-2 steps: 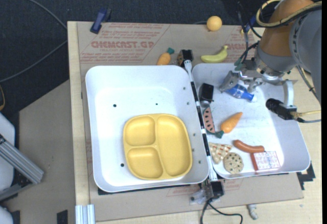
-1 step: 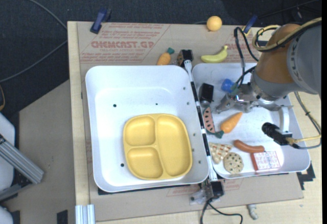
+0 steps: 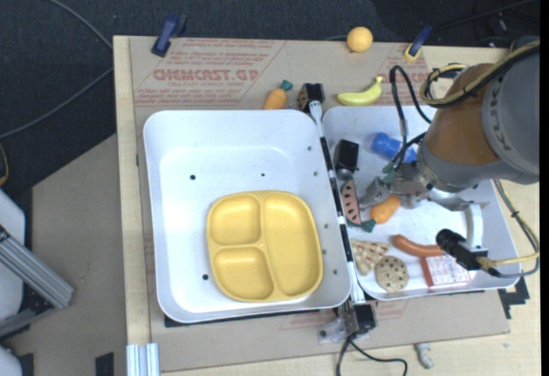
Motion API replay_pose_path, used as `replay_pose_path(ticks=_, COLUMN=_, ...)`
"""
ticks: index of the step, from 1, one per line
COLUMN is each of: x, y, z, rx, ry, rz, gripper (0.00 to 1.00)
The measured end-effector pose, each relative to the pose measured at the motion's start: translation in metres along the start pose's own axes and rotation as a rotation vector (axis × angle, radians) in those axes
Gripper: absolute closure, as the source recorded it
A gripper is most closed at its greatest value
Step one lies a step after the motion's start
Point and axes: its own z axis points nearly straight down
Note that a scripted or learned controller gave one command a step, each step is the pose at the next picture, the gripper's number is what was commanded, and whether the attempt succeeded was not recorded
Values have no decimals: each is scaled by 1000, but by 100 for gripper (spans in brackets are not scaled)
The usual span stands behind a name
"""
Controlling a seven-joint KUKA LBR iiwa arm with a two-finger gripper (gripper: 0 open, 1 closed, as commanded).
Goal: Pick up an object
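A pale wooden worktop (image 3: pixel 129 194) stands on dark carpet, with a printed brown board under two shallow white bins. The left bin (image 3: pixel 171 151) holds one yellow plate (image 3: pixel 262 244) with three compartments. The right bin (image 3: pixel 506 237) holds one carrot-like orange piece (image 3: pixel 386 209), one sausage (image 3: pixel 418 246), one waffle (image 3: pixel 370 255), one round cookie (image 3: pixel 391 273), one blue item (image 3: pixel 385 143), one black block (image 3: pixel 346 154), one reddish strip (image 3: pixel 352 201) against its left wall and one small card (image 3: pixel 448 272) near its near right corner. On the board beyond the bins lie one banana (image 3: pixel 360 94), one orange ball (image 3: pixel 360 39), one small carrot toy (image 3: pixel 276 98) and two blue clips. The gripper (image 3: pixel 386 192) hangs low in the right bin, just above the orange piece; whether its fingers are apart or together I cannot tell.
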Motion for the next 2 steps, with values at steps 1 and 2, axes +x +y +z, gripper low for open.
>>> replay_pose_path(ticks=1, x=0, y=0, z=-10, rx=-2, ry=0, rz=1, gripper=100)
replay_pose_path(ticks=2, x=88, y=0, z=-101, rx=-5, ry=1, rz=-4, gripper=100)
